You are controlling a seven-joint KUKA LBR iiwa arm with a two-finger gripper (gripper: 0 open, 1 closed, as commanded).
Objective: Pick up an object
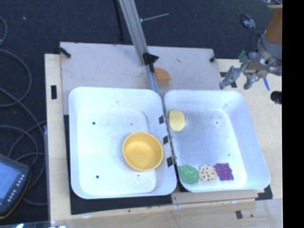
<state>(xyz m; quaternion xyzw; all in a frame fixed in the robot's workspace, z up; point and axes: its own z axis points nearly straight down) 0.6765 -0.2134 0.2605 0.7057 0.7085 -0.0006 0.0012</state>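
Gripper (240,79): hung above the far right corner of the right bin (247,127), its two fingers spread wide with nothing between them.
Right bin contents: a pale yellow piece (176,120) lay against the left wall; a green piece (189,174), a spotted cookie (207,173) and a purple piece (224,171) sat in a row along the near wall, almost touching.
Left bin (85,127): held a yellow bowl (142,150), near the divider.
Best target, as a judgement: the pale yellow piece, since it lay apart from the others.
Approach: the wall beside it left little room, so the fingers should have straddled it along the wall, then descended straight before closing.
Risk: crowded neighbours in the near row could have been nudged.
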